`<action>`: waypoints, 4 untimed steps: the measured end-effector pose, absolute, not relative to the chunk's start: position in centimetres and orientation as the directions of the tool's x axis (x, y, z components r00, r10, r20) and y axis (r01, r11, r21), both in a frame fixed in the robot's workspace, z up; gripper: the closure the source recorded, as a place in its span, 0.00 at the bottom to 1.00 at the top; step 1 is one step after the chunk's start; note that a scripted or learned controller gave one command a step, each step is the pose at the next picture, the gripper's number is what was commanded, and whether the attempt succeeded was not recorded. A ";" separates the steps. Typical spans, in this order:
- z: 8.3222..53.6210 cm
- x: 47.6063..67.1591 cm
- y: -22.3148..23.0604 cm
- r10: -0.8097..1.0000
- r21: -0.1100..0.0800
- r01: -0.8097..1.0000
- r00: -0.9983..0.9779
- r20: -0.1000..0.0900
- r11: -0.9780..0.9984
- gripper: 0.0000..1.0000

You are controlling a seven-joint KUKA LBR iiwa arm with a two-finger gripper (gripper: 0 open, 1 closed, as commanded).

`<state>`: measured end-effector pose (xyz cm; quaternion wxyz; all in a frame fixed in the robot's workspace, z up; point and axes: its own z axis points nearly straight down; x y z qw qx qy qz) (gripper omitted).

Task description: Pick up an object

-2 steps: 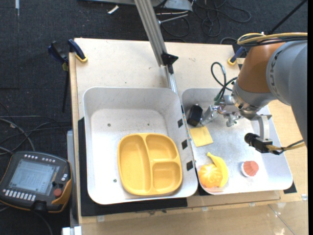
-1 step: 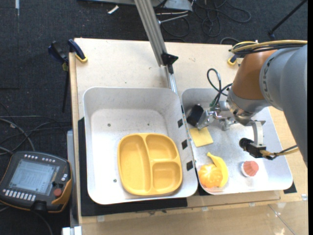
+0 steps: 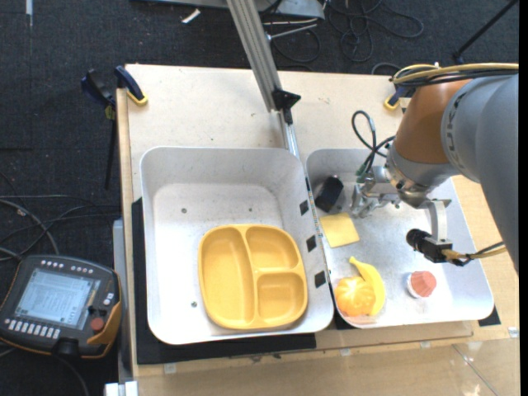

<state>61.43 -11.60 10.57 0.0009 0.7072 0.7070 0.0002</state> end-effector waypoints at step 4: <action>27.3 59.2 -7.7 1.000 -0.001 1.000 -0.007 0.001 0.007 1.00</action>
